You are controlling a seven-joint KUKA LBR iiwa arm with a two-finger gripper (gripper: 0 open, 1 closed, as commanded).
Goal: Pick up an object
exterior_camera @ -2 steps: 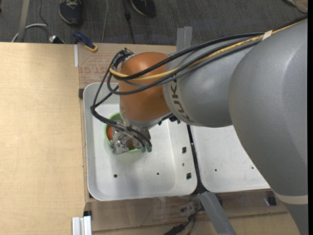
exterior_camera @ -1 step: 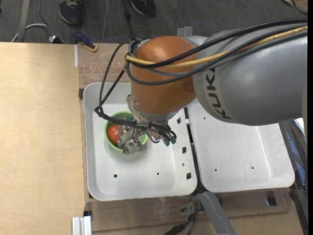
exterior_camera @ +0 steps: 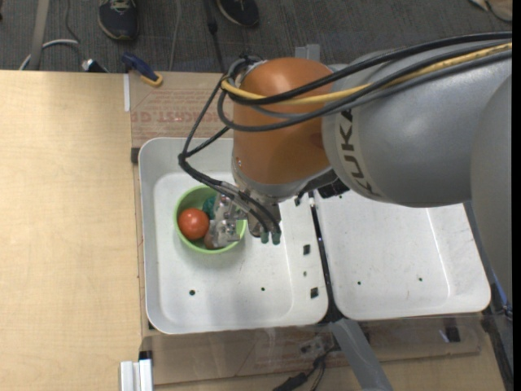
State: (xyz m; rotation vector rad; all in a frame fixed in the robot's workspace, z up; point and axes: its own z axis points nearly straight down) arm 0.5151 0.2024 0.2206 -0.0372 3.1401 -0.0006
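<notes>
Bench (exterior_camera: pixel 65 218) bare wood at far left. Left bin (exterior_camera: pixel 163 300) holds a green bowl (exterior_camera: pixel 189 241) near its left wall, a red ball (exterior_camera: pixel 193 221) sitting inside it, so anything worth picking is cupped by the rim and I must come from above. My gripper (exterior_camera: pixel 230 222) hangs over the bowl's right half, just beside the ball, dark fingertips (exterior_camera: pixel 269 233) past the rim. Can't tell if it's released or clenched; nothing visibly between the fingers. Right bin (exterior_camera: pixel 407 292) lies under my arm (exterior_camera: pixel 391 120), which reaches across it.
</notes>
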